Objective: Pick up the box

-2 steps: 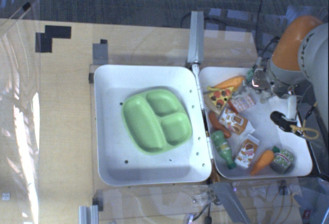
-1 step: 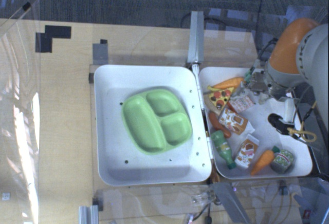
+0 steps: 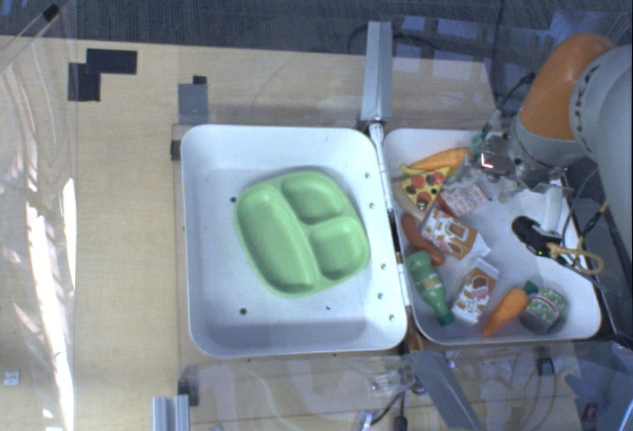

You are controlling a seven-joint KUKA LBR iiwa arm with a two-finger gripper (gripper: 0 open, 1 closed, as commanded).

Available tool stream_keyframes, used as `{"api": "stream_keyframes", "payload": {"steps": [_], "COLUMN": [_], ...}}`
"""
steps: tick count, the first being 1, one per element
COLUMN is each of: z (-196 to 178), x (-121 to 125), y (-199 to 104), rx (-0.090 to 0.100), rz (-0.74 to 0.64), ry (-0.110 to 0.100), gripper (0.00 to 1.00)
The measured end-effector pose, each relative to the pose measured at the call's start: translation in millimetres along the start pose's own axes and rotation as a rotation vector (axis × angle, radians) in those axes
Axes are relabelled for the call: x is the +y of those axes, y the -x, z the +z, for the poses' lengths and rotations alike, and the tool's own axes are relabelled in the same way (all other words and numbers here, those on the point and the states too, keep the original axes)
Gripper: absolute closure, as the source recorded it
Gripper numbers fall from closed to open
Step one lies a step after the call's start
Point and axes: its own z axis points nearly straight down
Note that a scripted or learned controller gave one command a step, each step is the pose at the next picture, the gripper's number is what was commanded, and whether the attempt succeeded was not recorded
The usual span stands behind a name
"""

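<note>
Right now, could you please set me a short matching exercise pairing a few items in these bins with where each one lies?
Things:
1. green divided plate
2. green bottle
3. pizza slice
4. small can

Places:
A. right bin, near right corner
B. left bin, middle
C. right bin, far left part
D. right bin, near left edge

Pairs: 1-B, 2-D, 3-C, 4-A

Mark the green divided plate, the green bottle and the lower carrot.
green divided plate (image 3: pixel 302 231): camera view, on its central ridge.
green bottle (image 3: pixel 428 285): camera view, mid-body, lying in the right bin.
lower carrot (image 3: pixel 505 309): camera view, middle of the orange body.
</note>
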Motion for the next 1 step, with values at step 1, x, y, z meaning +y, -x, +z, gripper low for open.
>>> {"api": "stream_keyframes", "payload": {"steps": [1], "z": [0.7], "x": [-1.8], "y": [-1.3], "rx": [0.002], "rz": [0.088], "ry": [-0.005], "gripper": [0.00]}}
